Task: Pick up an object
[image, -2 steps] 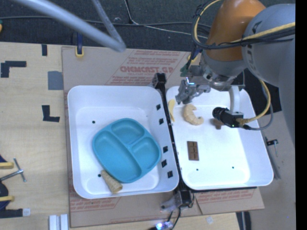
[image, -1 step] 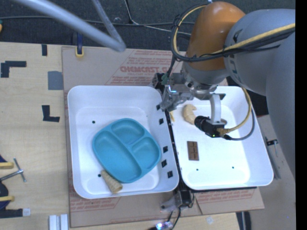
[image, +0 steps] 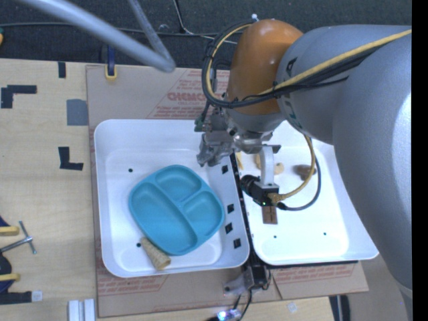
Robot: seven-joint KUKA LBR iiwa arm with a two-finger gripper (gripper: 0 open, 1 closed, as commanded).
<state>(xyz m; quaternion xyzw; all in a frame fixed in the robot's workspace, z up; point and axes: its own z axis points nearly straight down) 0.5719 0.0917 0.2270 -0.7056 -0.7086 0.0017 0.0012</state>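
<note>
While the grey arm with its orange band reaches in over the two white bins, the hand hangs above the far inner corner of the left bin, close to the wall shared with the right bin. Whether it is apart or together cannot be told from here, and nothing shows gripped in it. Below and left of the hand, a blue divided plate lies flat in the left bin; a tan ridged cone-like piece lies touching the plate's near edge. Right of the hand, small brown bits lie in the right bin. Both bins sit on cardboard on the bench.
</note>
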